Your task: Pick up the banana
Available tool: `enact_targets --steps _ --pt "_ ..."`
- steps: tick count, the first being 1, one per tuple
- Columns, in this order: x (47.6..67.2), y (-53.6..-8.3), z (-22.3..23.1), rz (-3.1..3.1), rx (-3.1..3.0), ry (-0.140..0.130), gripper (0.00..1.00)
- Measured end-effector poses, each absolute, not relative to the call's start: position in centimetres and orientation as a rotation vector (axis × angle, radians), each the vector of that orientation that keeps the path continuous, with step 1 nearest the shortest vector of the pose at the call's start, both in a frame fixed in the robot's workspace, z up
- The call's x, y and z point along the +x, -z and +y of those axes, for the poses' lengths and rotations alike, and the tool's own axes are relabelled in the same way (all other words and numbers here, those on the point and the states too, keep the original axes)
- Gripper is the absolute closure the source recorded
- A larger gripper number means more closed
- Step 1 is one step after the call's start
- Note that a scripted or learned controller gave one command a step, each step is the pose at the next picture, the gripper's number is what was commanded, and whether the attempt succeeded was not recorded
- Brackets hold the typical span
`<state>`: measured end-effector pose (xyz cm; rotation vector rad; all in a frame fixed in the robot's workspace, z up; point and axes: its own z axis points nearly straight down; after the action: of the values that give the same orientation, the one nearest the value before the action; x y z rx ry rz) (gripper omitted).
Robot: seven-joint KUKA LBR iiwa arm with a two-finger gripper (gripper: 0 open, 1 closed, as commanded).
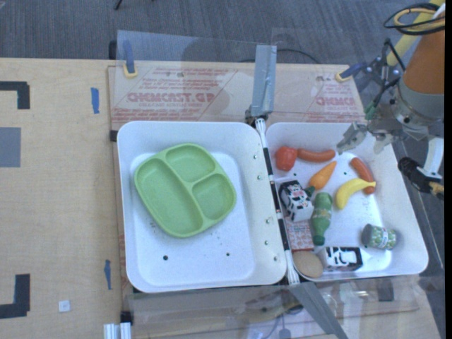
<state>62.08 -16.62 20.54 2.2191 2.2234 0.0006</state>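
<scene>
Gripper (366, 138) is hovering over the upper right part of the right bin (409, 217), fingers spread apart, nothing between them. Orange-banded arm (424, 69) is reaching in behind it from the right edge.

Nearest things first:
- Red pepper (362, 172) is lying just below the gripper, tilted, not touching the fingers.
- Banana (351, 191) is sitting just below that, touching or nearly touching the pepper's lower end, curved, on the bin floor. Not gripped.
- Carrot (323, 174) is lying down and to the left of the gripper, slanting, beside the banana.
- Red sausage-shaped piece (316, 155) is lying to the gripper's left, with a tomato (285, 158) at its far end, up against the bin's left wall.

Further off, lower in the same bin:
- Green bottle-shaped toy (321, 216) is resting below the carrot.
- Black-and-white carton (296, 198) is sitting left of the bottle, near the divide between the bins.
- Small green can (380, 237) is lying on its side well below the gripper, toward the bin's right side.
- Another black-and-white box (344, 258) and a round tan disc (308, 263) are sitting at the bin's bottom edge.

Farthest: left bin (141, 260) is holding a green divided plate (186, 189), well away to the gripper's left.
</scene>
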Motion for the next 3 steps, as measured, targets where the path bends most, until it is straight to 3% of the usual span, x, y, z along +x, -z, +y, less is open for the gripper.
enact_targets --steps 1,2,3 --pt "59.5 -10.9 -21.0 2.076 2.361 0.001 0.0" --pt "57.2 -9.0 -19.1 2.153 2.276 -0.006 0.0" --pt "57.4 -10.2 -19.4 2.143 2.273 -0.008 1.0"
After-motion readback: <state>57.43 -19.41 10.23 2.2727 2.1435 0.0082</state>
